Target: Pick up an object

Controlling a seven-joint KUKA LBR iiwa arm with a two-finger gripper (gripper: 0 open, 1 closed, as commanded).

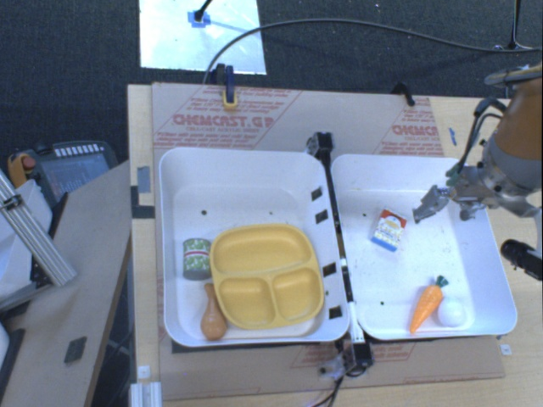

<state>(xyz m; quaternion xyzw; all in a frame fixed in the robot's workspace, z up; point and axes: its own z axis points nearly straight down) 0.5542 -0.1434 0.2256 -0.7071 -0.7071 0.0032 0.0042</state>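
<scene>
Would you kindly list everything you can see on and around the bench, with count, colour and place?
Shallow plastic bins: 2, white, side by side on the bench.
Divided plastic plate: 1, yellow, left bin.
Small can: 1, green-labelled, left bin, left of the plate.
Wooden pear-shaped toy: 1, brown, left bin, front corner.
Small carton: 1, white, red and blue, right bin, middle.
Toy carrot: 1, orange, right bin, front.
Round egg-like object: 1, white, beside the carrot.
Clamp: 1, yellow and blue, bench's far edge.
Gripper: 1, grey, above the right bin.
</scene>
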